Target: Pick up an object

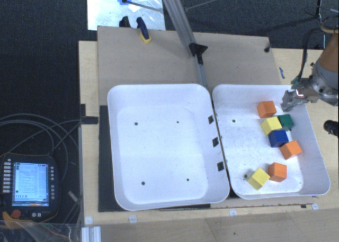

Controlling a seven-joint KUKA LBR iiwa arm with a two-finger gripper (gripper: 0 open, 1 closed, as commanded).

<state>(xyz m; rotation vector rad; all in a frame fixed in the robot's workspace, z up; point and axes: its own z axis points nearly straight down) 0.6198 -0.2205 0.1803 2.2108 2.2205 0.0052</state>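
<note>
Several small blocks lie in the right bin (pixel 238 182). An orange block (pixel 266 109) sits at the top, with a yellow block (pixel 270 125), a green block (pixel 286 121) and a blue block (pixel 278 137) clustered just below it. Another orange block (pixel 291 149) follows, and lower down a yellow block (pixel 259 178) rests beside an orange block (pixel 277 171). My gripper (pixel 292 98) hangs at the bin's upper right rim, just right of the top orange block and above the green one. Nothing shows between its fingers.
The left bin (pixel 159 145) stands beside the right one, joined by black clips (pixel 215 142). A grey pole (pixel 180 18) slants across the brown board behind. A teach pendant (pixel 29 185) with cables lies at the far left.
</note>
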